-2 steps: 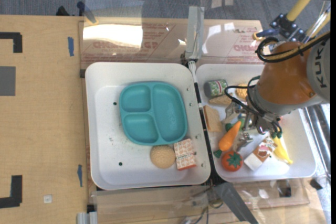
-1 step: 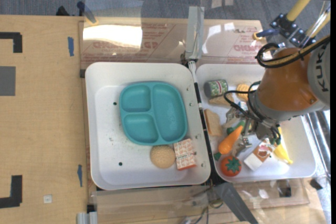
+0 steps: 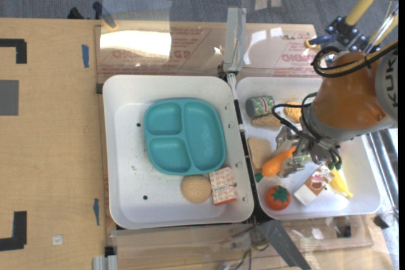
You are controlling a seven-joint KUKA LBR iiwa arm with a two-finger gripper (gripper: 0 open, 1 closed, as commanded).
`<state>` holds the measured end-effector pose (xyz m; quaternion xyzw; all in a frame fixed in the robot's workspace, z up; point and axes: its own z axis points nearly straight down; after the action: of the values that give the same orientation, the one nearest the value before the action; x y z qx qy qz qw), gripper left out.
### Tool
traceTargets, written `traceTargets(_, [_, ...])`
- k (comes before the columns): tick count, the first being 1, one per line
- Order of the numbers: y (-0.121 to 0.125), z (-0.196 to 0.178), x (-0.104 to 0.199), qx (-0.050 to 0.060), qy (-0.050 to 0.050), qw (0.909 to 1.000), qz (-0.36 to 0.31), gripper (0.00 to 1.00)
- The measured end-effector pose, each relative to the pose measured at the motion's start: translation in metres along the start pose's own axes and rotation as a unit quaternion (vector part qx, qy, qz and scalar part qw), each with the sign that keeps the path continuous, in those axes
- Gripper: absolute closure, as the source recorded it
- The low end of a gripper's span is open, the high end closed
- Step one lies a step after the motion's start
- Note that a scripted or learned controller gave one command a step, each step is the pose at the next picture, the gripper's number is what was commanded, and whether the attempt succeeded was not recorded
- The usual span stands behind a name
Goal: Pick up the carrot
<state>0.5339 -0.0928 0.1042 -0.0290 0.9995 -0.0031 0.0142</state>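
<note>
Mostly my orange-banded arm point(image 3: 348, 95) hiding the right bin's point(image 3: 370, 199) middle, smooth teal compartment plate point(image 3: 185, 135) in the left bin point(image 3: 120, 155), my gripper point(image 3: 300, 158) low against the carrot point(image 3: 277, 161), glossy orange taper near a round tomato point(image 3: 277, 197), jaw state I cannot tell

The two bins point(image 3: 120, 136) look like smooth, slightly glossy white plastic. In the left one, the teal divided plate point(image 3: 185, 135) is matt plastic, and just below it the round bun point(image 3: 195, 188) looks rough and grainy beside a printed paper carton point(image 3: 223, 186). The carrot point(image 3: 276, 163) is smooth orange plastic. Left of the bins lies matt brown cardboard point(image 3: 47, 136).
</note>
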Motion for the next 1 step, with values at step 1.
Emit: traceTargets(1, [0.0003,-0.0111,-0.0028,0.001,-0.004,1.0,-0.001,1.0])
